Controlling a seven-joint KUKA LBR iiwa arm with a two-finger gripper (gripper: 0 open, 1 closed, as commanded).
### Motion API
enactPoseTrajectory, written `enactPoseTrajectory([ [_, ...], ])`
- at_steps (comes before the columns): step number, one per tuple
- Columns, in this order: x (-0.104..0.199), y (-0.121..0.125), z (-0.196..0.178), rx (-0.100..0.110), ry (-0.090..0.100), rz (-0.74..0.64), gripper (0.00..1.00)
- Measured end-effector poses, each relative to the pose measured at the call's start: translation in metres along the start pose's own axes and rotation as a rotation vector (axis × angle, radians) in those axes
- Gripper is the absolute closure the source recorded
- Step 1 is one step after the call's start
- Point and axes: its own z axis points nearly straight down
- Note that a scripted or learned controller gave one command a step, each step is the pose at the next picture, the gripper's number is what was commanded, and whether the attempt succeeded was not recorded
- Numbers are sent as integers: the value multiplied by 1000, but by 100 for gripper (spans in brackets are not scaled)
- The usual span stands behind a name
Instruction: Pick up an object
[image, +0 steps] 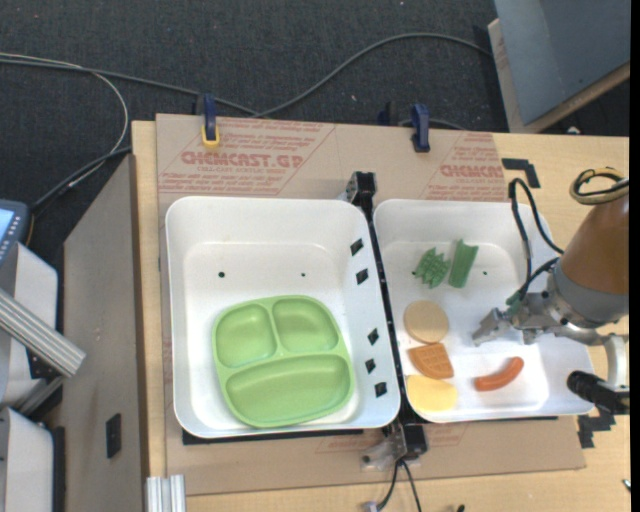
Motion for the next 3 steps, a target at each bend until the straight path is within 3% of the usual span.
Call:
enactPoseTrajectory([
  [1,0,2,-14,-7,-2,0,100],
  [3,-6,-9,-129,-14,-6,-2,100],
])
